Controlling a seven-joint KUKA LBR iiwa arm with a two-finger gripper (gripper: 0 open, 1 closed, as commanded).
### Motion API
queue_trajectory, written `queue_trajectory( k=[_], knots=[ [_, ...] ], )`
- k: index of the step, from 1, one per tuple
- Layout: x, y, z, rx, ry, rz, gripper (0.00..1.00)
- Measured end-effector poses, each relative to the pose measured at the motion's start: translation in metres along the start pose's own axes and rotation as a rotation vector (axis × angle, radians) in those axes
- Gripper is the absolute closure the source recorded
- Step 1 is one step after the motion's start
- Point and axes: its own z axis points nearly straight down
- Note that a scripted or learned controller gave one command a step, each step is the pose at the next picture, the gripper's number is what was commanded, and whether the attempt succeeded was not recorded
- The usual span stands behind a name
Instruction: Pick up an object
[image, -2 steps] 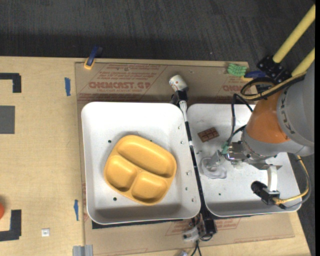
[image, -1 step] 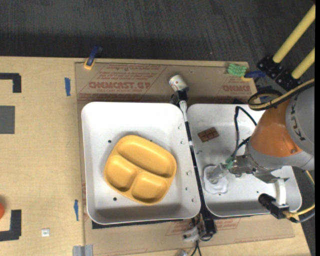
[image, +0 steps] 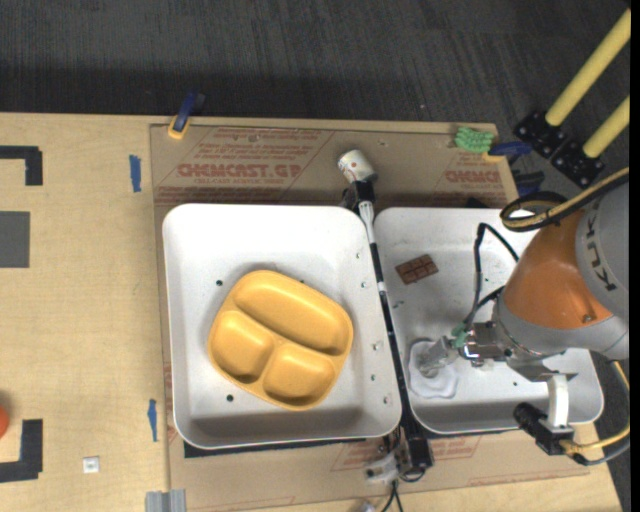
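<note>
The arm (image: 560, 290) reaches low into the right bin (image: 440, 232), its gripper (image: 440, 362) down at a pale, clear-looking object (image: 432, 372) near the bin's front left corner. Whether the gripper is clenched or released I cannot tell; the wrist hides it. A small brown piece (image: 417, 268) lies well apart toward the back. The left bin (image: 190, 300) holds a yellow tray (image: 281, 338), untouched. Nothing is lifted, so the pick looks at most begun: grasp and raise remain.

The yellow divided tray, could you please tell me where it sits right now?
The yellow divided tray lies in the left white bin, roughly at its centre, across the divider from the right bin where the arm works.
</note>
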Motion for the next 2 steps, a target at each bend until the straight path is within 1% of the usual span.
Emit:
queue_trajectory(
  k=[1, 2],
  knots=[
    [-0.023, 0.036, -0.047, 0.002, -0.001, 0.066, 0.0],
    [-0.095, 0.065, -0.038, 0.003, -0.002, 0.442, 0.0]
  ],
)
